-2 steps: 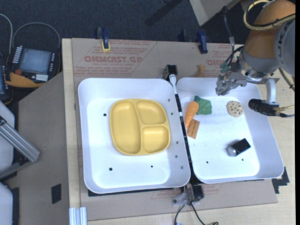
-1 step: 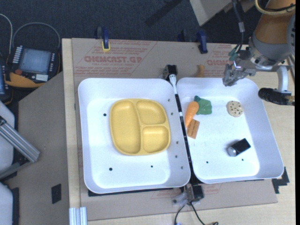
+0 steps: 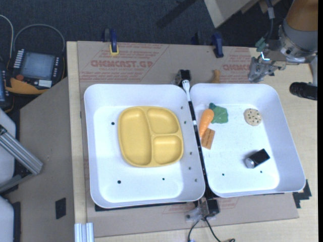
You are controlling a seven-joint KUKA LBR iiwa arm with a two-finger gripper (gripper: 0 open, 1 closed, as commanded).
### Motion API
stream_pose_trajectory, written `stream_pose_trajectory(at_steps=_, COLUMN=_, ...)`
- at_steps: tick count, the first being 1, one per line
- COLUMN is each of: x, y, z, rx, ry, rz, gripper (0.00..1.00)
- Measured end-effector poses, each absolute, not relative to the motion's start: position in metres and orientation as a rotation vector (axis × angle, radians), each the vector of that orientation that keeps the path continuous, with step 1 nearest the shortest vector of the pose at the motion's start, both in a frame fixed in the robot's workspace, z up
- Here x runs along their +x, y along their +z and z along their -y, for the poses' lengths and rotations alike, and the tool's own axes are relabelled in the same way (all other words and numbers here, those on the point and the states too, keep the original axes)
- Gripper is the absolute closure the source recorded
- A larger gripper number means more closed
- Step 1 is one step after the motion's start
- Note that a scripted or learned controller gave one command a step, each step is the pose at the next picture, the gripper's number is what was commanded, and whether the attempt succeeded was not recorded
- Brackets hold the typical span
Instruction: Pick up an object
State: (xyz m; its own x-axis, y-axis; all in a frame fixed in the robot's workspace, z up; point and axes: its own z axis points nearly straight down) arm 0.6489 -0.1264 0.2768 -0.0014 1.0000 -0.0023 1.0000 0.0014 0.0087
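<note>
The right bin (image 3: 282, 150) holds several small objects. An orange carrot (image 3: 205, 122) with a green leafy top (image 3: 219, 114) lies near the bin's left wall, and a small brown block (image 3: 208, 138) sits just below it. A round cookie (image 3: 252, 117) rests toward the upper right. A small black and silver object (image 3: 257, 159) lies lower in the bin. My gripper (image 3: 258, 69) hangs beyond the bin's far edge at the upper right, apart from every object, with nothing seen in it.
The left bin (image 3: 98, 150) holds a yellow divided plate (image 3: 150, 135). Clamps (image 3: 113, 43) stand on the cardboard bench's far edge. A pendant with a screen (image 3: 35, 67) lies off the bench at the left.
</note>
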Motion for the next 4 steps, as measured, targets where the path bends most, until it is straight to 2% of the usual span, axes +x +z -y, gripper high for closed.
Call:
stream_pose_trajectory(at_steps=2, x=0.616, y=0.276, z=0.028, rx=2.218, ry=0.0, rz=-2.23, gripper=1.0)
stream_pose_trajectory(at_steps=4, x=0.605, y=0.241, z=-0.081, rx=2.218, ry=-0.003, rz=-2.233, gripper=1.0)
